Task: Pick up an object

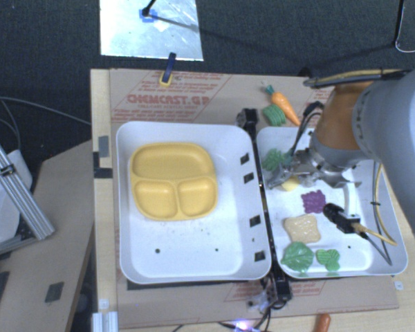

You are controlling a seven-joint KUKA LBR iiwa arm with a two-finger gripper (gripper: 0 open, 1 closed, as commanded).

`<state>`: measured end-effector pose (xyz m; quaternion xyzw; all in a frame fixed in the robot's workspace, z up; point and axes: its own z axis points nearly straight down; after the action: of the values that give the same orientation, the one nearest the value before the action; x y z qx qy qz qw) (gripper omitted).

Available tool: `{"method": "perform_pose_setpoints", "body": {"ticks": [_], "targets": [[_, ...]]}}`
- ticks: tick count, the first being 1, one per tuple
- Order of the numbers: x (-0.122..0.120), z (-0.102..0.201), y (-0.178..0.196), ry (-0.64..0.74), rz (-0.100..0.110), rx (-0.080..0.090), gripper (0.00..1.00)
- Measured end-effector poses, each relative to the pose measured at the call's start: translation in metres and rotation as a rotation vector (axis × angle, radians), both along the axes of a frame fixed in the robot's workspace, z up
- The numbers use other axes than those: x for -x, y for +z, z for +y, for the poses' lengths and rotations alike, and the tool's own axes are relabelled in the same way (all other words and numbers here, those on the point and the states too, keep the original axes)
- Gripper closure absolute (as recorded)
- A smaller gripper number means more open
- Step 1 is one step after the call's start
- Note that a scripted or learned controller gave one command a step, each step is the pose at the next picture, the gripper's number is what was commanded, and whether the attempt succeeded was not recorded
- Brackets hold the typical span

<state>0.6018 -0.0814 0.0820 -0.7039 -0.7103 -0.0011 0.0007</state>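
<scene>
My gripper is down in the right bin, near its far left corner. It is over a small yellow piece and right beside a green leafy toy. Nothing is visibly held. Nearer the front of that bin lie a purple grape bunch, a tan toast slice, and two green leafy pieces. The grey arm with its orange band comes in from the right and hides the bin's far right part.
The left bin holds a yellow divided plate. A toy carrot and a green piece lie outside, behind the right bin. A blue and yellow clip lies on the cardboard at the back.
</scene>
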Motion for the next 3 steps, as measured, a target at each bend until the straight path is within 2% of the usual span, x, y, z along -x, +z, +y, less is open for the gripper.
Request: {"method": "perform_pose_setpoints", "body": {"ticks": [1,2,3], "targets": [[-0.023,-0.087,0.004,-0.012,-0.005,0.006,0.0],[0.023,-0.077,0.002,-0.009,0.002,0.002,0.0],[0.02,-0.077,0.014,-0.007,-0.004,0.003,1.0]]}}
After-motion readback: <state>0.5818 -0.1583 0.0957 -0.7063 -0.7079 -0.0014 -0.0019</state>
